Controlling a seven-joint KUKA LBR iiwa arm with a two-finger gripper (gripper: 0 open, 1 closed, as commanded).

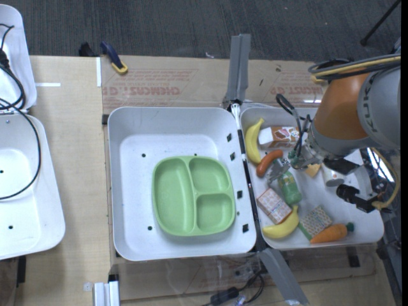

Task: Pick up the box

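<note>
Nearest the camera, the carrot [329, 234] lies beside the box [273, 204] in the right bin [376, 231]. Gripper [299, 157] hovers above clutter, finger state untellable; a centred, vertical descent should avoid the bananas [282, 225].

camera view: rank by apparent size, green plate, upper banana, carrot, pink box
1. green plate, by far the largest
2. upper banana
3-4. carrot and pink box look alike; no firm order.
</note>
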